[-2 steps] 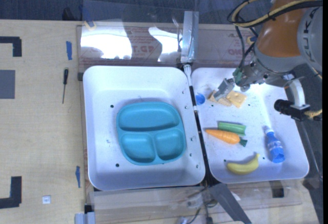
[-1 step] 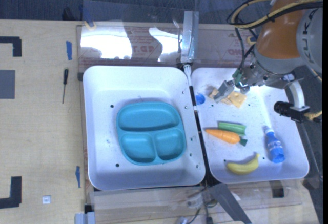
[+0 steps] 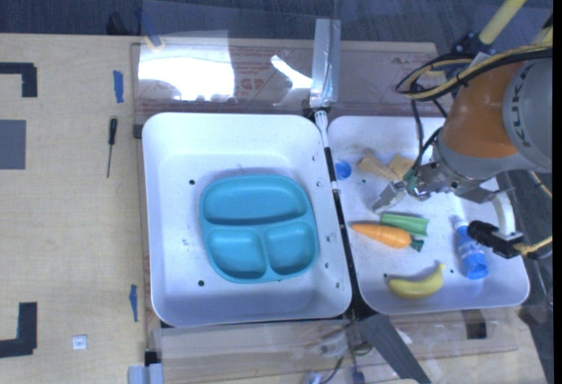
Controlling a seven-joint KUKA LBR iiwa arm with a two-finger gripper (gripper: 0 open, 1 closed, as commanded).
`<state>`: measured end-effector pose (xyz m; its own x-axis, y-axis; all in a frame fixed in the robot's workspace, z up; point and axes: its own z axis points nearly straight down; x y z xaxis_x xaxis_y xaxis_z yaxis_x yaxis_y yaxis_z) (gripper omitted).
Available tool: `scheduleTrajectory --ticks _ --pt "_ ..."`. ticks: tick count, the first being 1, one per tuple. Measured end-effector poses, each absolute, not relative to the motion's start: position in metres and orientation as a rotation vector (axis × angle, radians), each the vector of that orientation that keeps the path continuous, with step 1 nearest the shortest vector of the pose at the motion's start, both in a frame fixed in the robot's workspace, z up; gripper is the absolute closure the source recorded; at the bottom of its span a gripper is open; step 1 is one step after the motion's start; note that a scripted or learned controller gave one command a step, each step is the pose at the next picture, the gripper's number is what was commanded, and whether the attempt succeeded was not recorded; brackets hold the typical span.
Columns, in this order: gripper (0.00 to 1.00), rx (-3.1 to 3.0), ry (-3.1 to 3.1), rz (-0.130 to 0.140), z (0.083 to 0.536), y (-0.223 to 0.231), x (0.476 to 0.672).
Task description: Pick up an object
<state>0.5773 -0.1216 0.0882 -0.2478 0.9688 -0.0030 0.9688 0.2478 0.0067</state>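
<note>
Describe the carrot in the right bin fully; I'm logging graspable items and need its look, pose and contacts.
The carrot looks like a glossy plastic toy: an orange tapered body with a green leafy top. It lies flat near the middle of the right bin, tip toward the divider, green end toward the arm side. The green part looks partly stacked over the orange body. The gripper sits just above it in the view, apart from it.

To my left, the left bin holds a blue divided plate, lying flat with three compartments facing up. Both bins rest on a pale wooden tabletop. On that tabletop, well left of the bins, lies a thin black screwdriver, with strips of blue tape near it. Behind the bins stands a clear plastic panel catching glare.
</note>
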Motion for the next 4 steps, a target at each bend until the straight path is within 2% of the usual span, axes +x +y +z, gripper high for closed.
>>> scheduleTrajectory --ticks 1,2,3,4 --pt "0.0 1.928 2.475 0.004 0.088 -0.126 0.52" --pt "1.0 1.923 2.467 0.011 0.1 -0.126 0.524" --pt "0.0 1.924 2.468 0.01 0.099 -0.126 0.523" --pt "0.0 2.01 2.402 0.008 0.088 -0.104 0.482"
